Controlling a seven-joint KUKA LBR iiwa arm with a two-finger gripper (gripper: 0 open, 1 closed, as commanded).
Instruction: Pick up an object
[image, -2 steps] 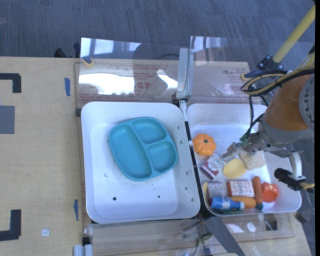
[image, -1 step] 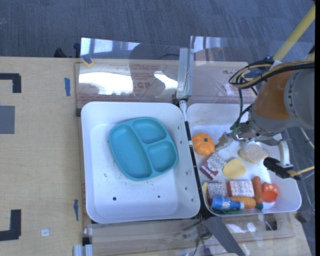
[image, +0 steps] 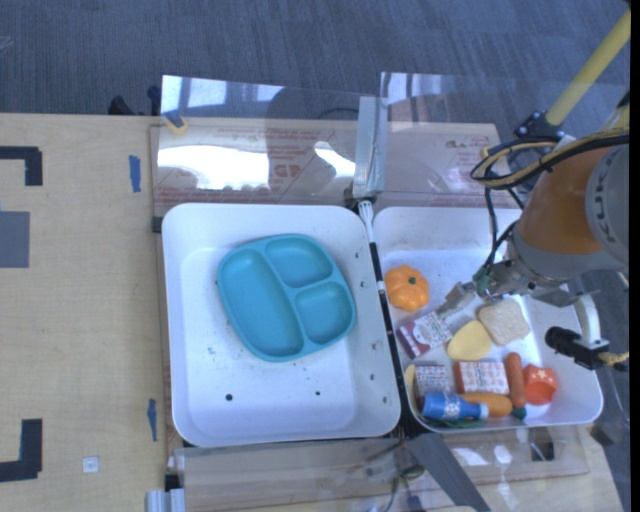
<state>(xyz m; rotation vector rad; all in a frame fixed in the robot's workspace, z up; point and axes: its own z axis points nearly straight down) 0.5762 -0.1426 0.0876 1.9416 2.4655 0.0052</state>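
The arm reaches in from the right over the right bin, and its gripper hangs low in the middle of that bin, pointing left and down. Two grey fingers appear to stand a little apart, with nothing between them; the gap is small and partly blurred, so how wide they stand is a judgement, but they look open and empty.

The objects lie in a cluster just below and to the left of the fingertips. Nearest is a crumpled packet, almost touching the tips, its long axis running up-right to down-left, roughly in line with the fingers. The orange pumpkin sits just left of the gripper, near the bin's left wall. A yellow piece and a pale bread slice lie just below the wrist. Further toward the near wall are two red-and-white boxes, a carrot, a tomato and a blue bottle lying on its side along the rim.

The likely pick is the packet, and a short drop would reach it.

The left bin holds a blue divided plate, well apart from the gripper.

The wrist hides part of the right bin's far side, and the frame edge cuts off the arm.
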